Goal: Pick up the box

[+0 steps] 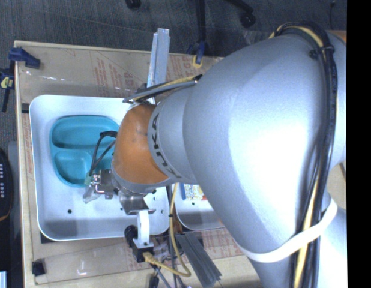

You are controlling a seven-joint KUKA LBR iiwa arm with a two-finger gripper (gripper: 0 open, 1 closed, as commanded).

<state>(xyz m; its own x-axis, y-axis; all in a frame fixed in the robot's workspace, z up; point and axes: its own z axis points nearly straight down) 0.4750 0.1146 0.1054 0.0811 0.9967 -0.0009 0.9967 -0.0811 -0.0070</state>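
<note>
Peeking out behind the gripper, whose grip state I cannot tell, the box is lying under the arm.

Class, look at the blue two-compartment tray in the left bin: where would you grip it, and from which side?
Grip the blue tray by its raised rim, or the ridge between its two hollows, coming straight down from above. It lies flat, open side up, in the left bin, so those thin upstanding edges probably suit a two-finger pinch.
</note>
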